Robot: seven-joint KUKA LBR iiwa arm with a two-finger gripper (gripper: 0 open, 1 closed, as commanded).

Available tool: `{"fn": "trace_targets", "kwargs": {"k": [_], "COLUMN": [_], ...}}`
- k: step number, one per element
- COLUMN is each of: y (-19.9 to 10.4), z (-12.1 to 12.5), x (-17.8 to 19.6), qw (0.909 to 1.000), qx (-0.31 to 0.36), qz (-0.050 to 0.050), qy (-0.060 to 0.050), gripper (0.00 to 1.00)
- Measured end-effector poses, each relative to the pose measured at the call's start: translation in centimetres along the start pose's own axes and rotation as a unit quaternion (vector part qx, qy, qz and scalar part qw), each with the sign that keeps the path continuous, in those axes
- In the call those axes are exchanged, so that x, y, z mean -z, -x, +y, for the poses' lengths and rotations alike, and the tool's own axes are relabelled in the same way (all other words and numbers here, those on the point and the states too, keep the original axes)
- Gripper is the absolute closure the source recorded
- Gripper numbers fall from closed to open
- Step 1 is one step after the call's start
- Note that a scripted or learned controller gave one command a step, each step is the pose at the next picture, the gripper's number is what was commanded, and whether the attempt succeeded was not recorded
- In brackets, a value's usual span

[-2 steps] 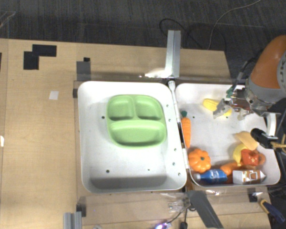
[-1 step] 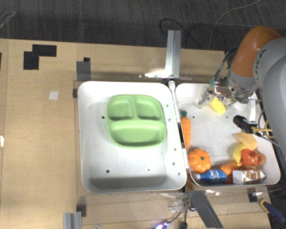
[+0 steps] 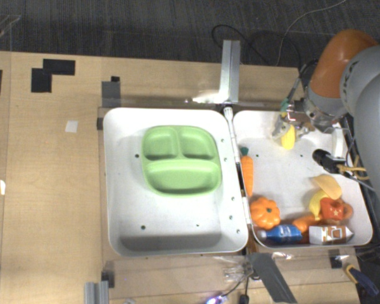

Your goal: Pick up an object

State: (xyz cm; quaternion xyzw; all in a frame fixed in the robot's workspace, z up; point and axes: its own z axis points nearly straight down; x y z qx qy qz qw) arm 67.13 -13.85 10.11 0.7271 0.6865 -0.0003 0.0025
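My gripper (image 3: 287, 130) is over the far part of the right bin (image 3: 275, 170), near its back wall. A small yellow object (image 3: 287, 139) sits between its fingers, and the fingers are shut on it. Along the bin's left wall lies an orange carrot (image 3: 246, 175). At the near end are an orange pumpkin (image 3: 265, 212), a blue bottle (image 3: 282, 234), a white carton (image 3: 330, 234), a red fruit (image 3: 335, 209) and a yellow banana (image 3: 324, 192).
The left bin (image 3: 123, 220) holds a green divided plate (image 3: 180, 159) in its far half. A metal post (image 3: 230, 68) stands behind the wall between the two bins. The grey arm with its orange band (image 3: 342, 56) comes in from the right.
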Motion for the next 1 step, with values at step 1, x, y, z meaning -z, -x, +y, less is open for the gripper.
{"fn": "trace_targets", "kwargs": {"k": [1], "y": [-9.58], "z": [-0.60], "x": [8.69], "qw": [0.9995], "qx": [0.031], "qz": [0.003], "qy": [0.003], "gripper": [1.00]}}
